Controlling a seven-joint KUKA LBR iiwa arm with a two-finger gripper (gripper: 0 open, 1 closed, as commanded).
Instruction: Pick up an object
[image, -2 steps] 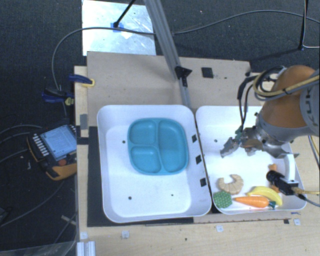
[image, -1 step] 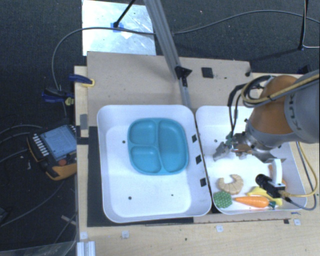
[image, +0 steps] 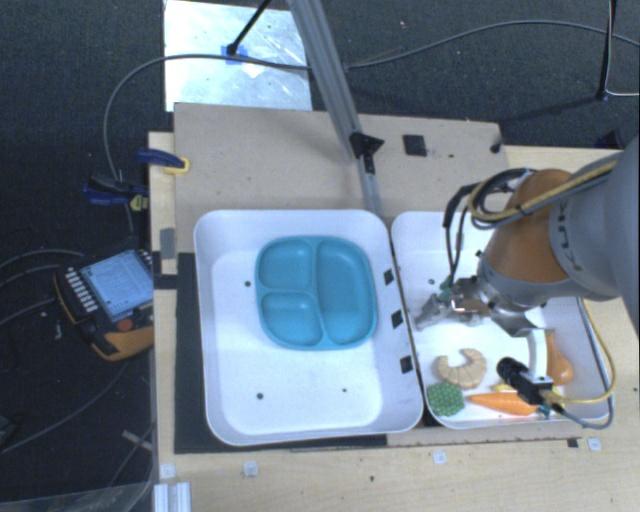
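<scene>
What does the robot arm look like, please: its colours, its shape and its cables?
The arm is thick, rounded and grey, with an orange band above the wrist. Black and yellow cables loop beside the band. The gripper is small, of grey metal.

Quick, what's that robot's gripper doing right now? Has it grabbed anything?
Gripper: hovers in the right bin, above the croissant; nothing visible between its fingers, and whether it is open or closed cannot be told.
</scene>
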